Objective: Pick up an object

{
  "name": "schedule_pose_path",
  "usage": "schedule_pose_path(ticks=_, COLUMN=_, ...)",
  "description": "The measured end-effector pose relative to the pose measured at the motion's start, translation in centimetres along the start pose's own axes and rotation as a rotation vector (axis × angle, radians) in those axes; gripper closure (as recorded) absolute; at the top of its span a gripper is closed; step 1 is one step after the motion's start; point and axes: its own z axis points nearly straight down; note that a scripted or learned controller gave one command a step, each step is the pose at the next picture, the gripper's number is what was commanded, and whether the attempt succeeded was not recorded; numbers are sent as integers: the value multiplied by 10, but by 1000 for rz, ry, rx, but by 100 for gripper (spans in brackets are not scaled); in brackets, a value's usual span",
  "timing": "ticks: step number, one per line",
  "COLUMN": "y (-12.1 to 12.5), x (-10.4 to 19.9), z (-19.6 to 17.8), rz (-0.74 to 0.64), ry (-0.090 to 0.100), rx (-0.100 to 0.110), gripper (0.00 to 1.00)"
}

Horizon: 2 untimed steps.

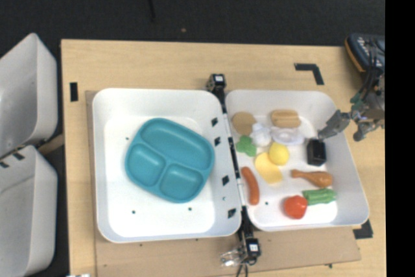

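Camera view showed the gripper (pixel 345 126) spread wide and holding nothing at the right bin's (pixel 353 188) far edge, beside the black block (pixel 316 152), so picking remained undone.

arm end (pixel 367 55): dark grey housing, orange-yellow edging seen at the rim | gripper (pixel 350 124): two slim grey fingers, one (pixel 332 123) seen as a pale grey bar with a darker tip | linkage: thin dark rods and small metal fittings noted between housing and fingers | finer markings: not resolved
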Motion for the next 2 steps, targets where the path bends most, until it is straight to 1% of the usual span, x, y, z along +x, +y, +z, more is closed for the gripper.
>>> schedule_pose_path(ticks=1, y=2, x=0, z=-5, rz=-3, ry=-3, rx=-9, gripper=0)
schedule_pose_path(ticks=2, y=4, x=3, z=60, rz=-2, ry=-1, rx=-4, gripper=0)
